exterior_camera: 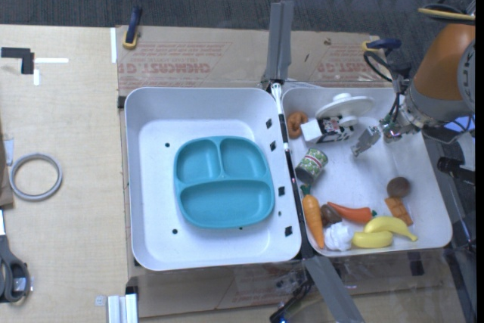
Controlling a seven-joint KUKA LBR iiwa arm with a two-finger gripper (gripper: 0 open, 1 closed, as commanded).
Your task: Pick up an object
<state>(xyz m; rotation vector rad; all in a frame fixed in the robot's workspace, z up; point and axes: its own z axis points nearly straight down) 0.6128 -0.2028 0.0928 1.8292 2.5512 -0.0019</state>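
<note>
A: White bin on the right (431,185) holds every candidate. Nearest the gripper (366,141) is the black-and-white toy (333,126) with a pale disc (344,103) just above it, upper part of the bin.

B: Gripper state?

A: Small metal fingers (361,145) hang over bare bin floor just right of that toy. Look slightly parted, nothing between them. Not holding anything.

B: Other stuff?

A: Small orange ring (296,119) and green can (311,163) along the left wall. Lower down, carrot (312,219), red pepper (349,212), white lump (338,237), banana (382,231), brown ball (398,186), orange chunk (398,211). Left bin (144,185) has the teal divided plate (224,181).

B: Risks?

A: Straight down from here, I'd say it shuts on air, since the floor under the fingers is bare. If it shifts left, the toy and disc touch or overlap, so the fingers could clip both, or shove the toy into the wall. The can is tilted and round and would likely roll. The bottom cluster is packed tight, so a double grab or a nudged neighbour is likely.

B: Beyond the bins?

A: Grey ring (35,175) and scissors (13,276) on the wood surface (68,238), far left. Irrelevant.
</note>
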